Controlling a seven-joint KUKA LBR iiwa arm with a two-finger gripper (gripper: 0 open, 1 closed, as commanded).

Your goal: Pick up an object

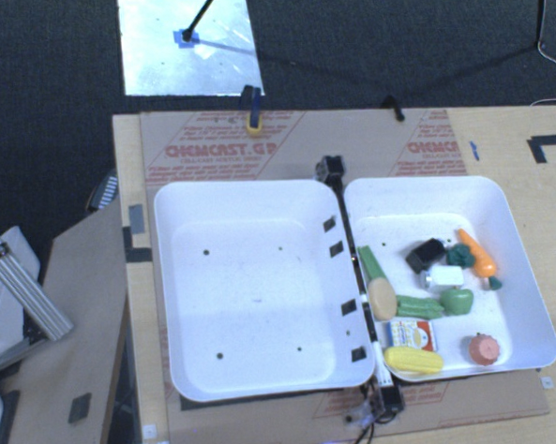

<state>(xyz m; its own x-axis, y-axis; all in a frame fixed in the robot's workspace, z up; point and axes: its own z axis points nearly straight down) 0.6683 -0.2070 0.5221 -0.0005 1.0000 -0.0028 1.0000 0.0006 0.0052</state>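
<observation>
Your left bin (254, 293) offers nothing to pick; every candidate sits in the right bin (514, 249). Along the divider, the beige potato-shaped piece (383, 299), small printed carton (407, 334) and yellow corn cob (413, 359) touch, so closing on one may drag another. The carrot (475, 251) hugs the far wall, where a finger could strike it. You cannot tell the fingers' state.
</observation>
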